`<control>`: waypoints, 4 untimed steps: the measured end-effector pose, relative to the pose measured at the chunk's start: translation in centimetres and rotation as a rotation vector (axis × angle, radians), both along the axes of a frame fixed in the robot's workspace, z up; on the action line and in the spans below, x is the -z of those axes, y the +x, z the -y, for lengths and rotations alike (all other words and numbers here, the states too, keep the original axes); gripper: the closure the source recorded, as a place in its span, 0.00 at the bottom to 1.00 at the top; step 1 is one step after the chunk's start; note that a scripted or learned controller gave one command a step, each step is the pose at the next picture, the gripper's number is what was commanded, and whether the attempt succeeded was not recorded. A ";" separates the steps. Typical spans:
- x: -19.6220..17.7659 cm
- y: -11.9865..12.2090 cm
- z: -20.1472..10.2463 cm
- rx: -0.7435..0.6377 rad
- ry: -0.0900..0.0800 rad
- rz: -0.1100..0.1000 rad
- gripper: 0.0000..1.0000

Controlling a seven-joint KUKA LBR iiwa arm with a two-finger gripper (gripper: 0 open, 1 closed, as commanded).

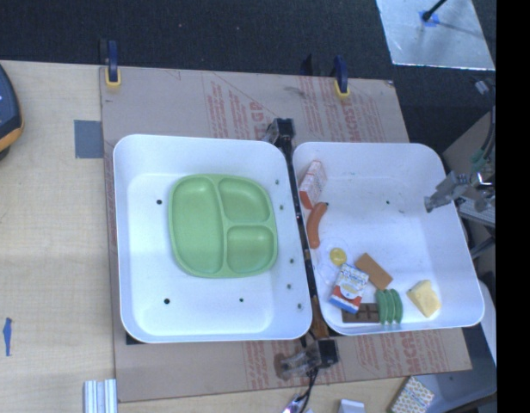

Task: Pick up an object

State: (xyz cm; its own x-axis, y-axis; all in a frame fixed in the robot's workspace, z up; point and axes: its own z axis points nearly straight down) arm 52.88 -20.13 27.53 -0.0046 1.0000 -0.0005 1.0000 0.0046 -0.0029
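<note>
My hand [437,198] hangs at the right white bin's [403,166] far-right rim; its spread I cannot tell. I should descend squarely over the isolated yellow wedge-shaped block [424,298], clear of the green ridged piece [388,306].

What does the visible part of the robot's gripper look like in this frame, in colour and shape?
The gripper enters at the right edge as a small grey metal piece that tapers to a slim, pointed tip over the right bin. Behind it, pale grey brackets and thin dark rods or cables run off toward the edge. No markings can be made out at this size.
</note>
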 end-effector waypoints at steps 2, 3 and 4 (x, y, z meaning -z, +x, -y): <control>18.7 -3.1 -6.3 -0.001 0.002 -0.003 0.00; 17.4 -3.2 -6.1 -0.002 0.000 -0.003 1.00; 8.2 -0.1 -12.9 0.002 0.000 0.001 1.00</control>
